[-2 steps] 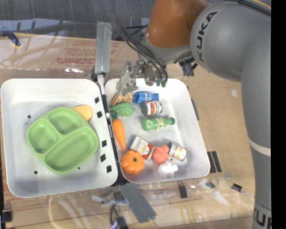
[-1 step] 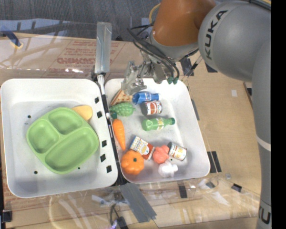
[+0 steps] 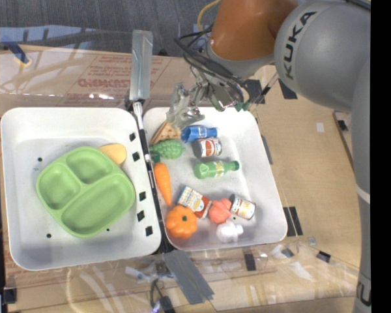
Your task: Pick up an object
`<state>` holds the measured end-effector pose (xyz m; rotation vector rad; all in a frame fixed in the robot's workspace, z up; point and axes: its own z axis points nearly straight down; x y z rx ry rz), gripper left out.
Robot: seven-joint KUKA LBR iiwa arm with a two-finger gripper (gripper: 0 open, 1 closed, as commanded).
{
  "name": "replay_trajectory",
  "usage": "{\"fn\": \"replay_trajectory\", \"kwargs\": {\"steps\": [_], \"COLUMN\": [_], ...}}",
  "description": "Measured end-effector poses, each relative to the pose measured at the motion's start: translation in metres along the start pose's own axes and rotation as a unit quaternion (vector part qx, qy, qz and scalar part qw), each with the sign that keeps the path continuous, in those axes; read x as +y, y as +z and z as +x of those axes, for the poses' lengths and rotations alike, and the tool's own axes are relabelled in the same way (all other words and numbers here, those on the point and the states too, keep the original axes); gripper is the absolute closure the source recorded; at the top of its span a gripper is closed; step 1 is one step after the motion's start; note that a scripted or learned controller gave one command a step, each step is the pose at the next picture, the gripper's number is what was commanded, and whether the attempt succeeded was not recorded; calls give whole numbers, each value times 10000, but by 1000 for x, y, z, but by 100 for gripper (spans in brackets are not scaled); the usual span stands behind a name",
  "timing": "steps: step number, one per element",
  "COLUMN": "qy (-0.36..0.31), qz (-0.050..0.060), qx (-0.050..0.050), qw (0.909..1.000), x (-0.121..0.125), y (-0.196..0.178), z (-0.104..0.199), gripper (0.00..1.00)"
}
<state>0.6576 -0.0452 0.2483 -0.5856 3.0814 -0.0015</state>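
My pincer (image 3: 180, 111) hangs over the far left corner of the right bin (image 3: 268, 194), just above the tan wedge (image 3: 165, 134) that leans by the divider (image 3: 145, 168). Whether it is released or clenched I cannot tell; metal and cables blur together there. Nothing visibly between my tips, so I count nothing as held.

No target is named, so any item counts. Nearest are the wedge, the green bumpy veg (image 3: 167, 150) touching it, and the blue can (image 3: 199, 134) just beside.

Risks, as I judge them:
- The wedge sits tight against the divider and bin wall; a tip could land on the rim or wall rather than beside the wedge and block the close.
- Wedge is thin and tilted; it may slip out or just get pushed flat.
- Green veg touches it, so I may nudge or pinch two things at once.
- Blue can and red-label can (image 3: 208, 148) lie on their sides; a bump probably rolls them.

Carrot (image 3: 163, 182), green bottle (image 3: 216, 169) and pumpkin (image 3: 181, 222) lie well apart from me. Green plate (image 3: 85, 191) and yellow piece (image 3: 114, 152) are in the left bin (image 3: 19, 129).
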Motion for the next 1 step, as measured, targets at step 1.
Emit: {"fn": "replay_trajectory", "kwargs": {"steps": [1], "qy": [-682], "qz": [-10], "qx": [22], "qw": [9977], "x": [11], "y": [15], "z": [-4], "gripper": [100]}}
